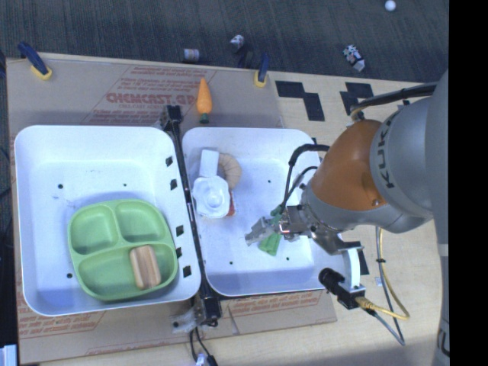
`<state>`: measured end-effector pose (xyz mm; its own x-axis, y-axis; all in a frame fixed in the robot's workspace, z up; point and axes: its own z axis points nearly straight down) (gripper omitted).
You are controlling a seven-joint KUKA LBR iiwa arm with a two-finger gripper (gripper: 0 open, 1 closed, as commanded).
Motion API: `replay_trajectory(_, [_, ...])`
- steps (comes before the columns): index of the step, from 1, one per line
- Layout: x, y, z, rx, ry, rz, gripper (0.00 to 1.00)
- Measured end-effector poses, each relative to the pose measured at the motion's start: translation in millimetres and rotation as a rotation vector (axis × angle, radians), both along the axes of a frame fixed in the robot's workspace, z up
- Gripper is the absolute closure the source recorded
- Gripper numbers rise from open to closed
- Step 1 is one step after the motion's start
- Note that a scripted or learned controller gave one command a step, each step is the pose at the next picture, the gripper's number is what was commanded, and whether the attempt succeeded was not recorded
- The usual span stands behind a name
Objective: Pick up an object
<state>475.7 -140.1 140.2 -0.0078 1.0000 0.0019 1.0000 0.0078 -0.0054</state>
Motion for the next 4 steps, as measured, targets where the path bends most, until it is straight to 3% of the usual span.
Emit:
replay_trajectory(1, [49,20,-49,-0.002,-0.002,0.000,0.00])
replay_trajectory(2, [49,20,-39,-0.002,-0.002,0.004,1.00])
replay_trajectory(3, [11,-19,23,-0.003,-0.006,-0.004,1.00])
replay_trajectory(4, [1,-72,70,-0.003,-0.005,-0.003,1.00])
